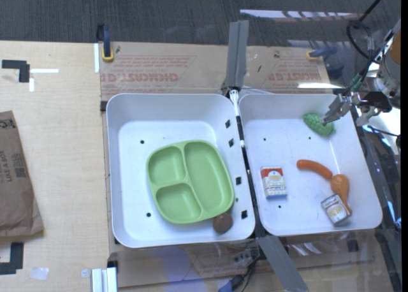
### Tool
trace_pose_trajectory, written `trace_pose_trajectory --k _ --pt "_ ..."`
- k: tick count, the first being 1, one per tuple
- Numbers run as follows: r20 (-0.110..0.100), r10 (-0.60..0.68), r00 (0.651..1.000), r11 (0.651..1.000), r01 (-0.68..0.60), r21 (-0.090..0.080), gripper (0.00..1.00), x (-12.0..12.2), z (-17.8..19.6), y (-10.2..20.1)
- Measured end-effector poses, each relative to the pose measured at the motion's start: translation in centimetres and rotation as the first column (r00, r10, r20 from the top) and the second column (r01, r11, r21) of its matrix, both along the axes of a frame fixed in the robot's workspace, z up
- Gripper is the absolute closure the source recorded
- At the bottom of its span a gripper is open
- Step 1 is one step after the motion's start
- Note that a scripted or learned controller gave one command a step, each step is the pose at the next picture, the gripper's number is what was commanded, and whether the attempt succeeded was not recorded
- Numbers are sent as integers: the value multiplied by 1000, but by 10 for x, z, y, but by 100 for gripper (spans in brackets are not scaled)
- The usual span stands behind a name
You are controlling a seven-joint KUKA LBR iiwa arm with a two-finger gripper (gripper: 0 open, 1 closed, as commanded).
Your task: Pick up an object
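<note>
camera view: two white bins sit side by side on the surface (51, 93). the left bin (127, 112) holds a green tray (189, 181) and a small brown thing (222, 223) by its front wall. the right bin (290, 220) holds a green lumpy thing (318, 125), an orange sausage shape (314, 167), a little red and white box (274, 182), an orange pear shape (340, 184) and a small can (336, 209).

the hand (334, 113) is low at the back right corner of the right bin. its tips are right at the green lumpy thing, touching or almost touching its right side. i cannot tell if the hand is open or closed, or if it has hold of anything.

to do this well, i think the hand should get the green thing snug between its tips, squeeze gently, then lift straight up, away from the bin wall.
</note>
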State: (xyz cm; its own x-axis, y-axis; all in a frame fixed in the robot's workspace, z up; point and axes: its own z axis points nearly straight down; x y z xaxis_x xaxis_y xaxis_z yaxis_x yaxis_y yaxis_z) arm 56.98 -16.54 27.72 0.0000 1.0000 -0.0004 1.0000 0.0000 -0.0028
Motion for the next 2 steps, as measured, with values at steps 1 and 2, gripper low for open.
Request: trace_pose_trajectory --k 1,2 --pt "-5 21 1000 1000 -21 10 0 -8 -178 -51" --pt "1 24 1000 1000 -24 1 0 -23 -186 4"
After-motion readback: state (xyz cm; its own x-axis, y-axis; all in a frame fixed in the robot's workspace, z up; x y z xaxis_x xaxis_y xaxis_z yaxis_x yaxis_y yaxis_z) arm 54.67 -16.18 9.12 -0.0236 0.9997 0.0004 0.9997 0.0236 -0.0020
